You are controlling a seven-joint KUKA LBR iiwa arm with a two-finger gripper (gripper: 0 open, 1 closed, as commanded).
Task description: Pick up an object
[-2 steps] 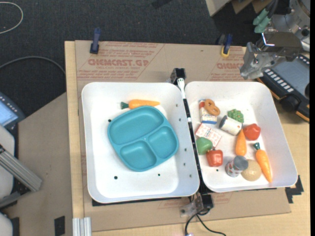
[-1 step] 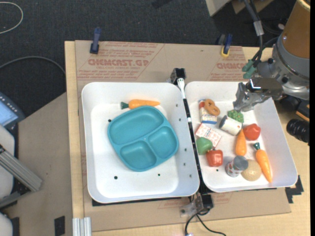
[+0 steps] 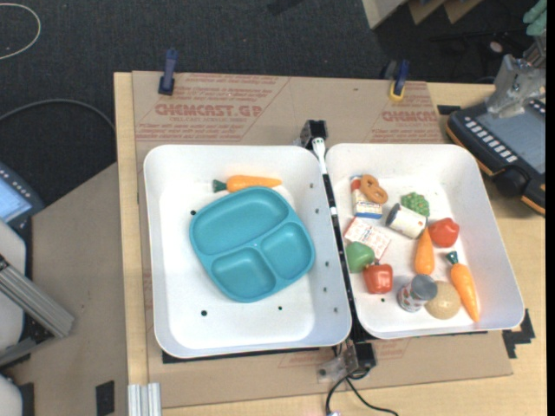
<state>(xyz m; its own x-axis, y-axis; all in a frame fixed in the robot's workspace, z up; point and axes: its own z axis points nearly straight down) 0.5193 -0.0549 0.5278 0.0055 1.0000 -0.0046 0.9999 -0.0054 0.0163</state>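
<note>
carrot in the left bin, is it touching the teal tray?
Cannot tell. In the camera view the carrot lies right along the upper rim of the teal tray in the left bin; no plain gap or contact shows.

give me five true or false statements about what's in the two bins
1. The blue divided plate lies in the left bin. True.
2. A carrot lies in the left bin, beside the plate's far edge. True.
3. The plate has five compartments. False: it has three.
4. The right bin holds just one carrot. False: two lie there, one near the middle and another by the near right corner.
5. The pretzel sits on the blue plate. False: it lies in the right bin, near its far left corner.
</note>
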